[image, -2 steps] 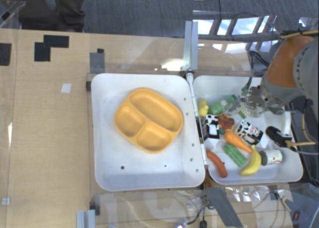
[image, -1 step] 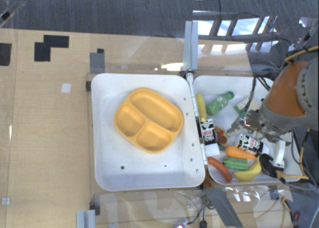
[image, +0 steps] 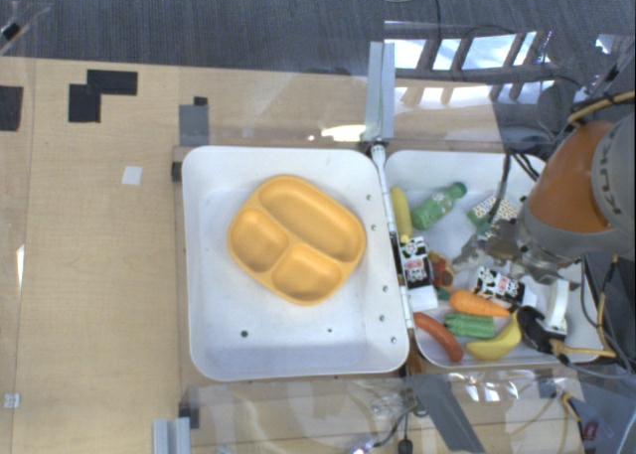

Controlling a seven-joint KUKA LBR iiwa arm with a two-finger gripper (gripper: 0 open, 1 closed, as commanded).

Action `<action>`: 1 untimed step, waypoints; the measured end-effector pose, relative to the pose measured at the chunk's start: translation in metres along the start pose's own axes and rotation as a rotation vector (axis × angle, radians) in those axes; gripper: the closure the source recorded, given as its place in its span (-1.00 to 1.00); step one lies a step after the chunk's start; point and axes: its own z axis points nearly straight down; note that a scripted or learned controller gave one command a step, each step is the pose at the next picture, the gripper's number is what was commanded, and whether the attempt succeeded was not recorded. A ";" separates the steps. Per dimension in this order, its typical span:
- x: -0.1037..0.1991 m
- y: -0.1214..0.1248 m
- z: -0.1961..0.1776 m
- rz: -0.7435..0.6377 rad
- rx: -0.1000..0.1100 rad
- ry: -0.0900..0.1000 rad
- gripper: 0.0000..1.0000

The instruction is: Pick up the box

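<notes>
One box (image: pixel 497 286) sits just under your gripper (image: pixel 509 255) — grip probably unreadable, cannot tell — so descend straight, avoiding the carrot (image: pixel 477 304).

the box (image: pixel 496 286) is small and white with black print on it, like a cow pattern. it lies flat in the right bin, tilted a little, just above the carrot and beside the arm's wrist.
</notes>
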 end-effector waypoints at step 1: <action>-0.024 -0.002 0.001 0.486 0.000 0.001 -1.00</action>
